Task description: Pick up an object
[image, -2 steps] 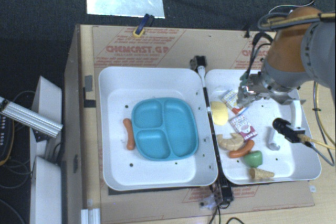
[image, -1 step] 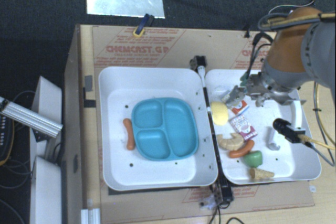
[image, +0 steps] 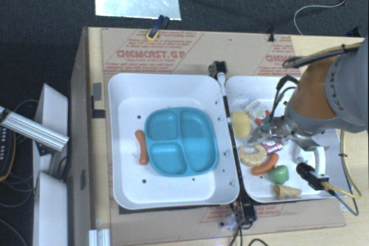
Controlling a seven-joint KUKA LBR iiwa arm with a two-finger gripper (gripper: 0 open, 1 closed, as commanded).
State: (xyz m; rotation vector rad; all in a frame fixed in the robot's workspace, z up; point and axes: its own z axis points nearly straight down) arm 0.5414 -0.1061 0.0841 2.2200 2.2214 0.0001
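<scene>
From my remote station I see the arm reaching in over the right bin [image: 253, 84], its gripper [image: 266, 134] low among the toy food there. The gripper's tip is a dark, cluttered blur against the items, so I cannot tell how it is set or whether it has hold of anything. Directly beside it lie a pale yellow lemon-like piece [image: 241, 124], a beige ring-shaped piece [image: 251, 155], an orange sausage [image: 264, 167], a green pepper-like piece [image: 279, 173] and a cone-shaped piece [image: 286, 190] near the front wall; a small wrapped packet [image: 254, 106] sits toward the back. The left bin [image: 124, 181] carries a blue 4-compartment plate [image: 180, 142] with a second orange sausage [image: 141, 147] just beside its left rim. In my judgement these are light, hollow plastic pieces, stiff but smooth and liable to slip or roll. The ring-shaped piece, nearest the gripper, looks best taken across its narrow rim; the rounded lemon-like piece would squirt out unless gripped across its middle.
</scene>
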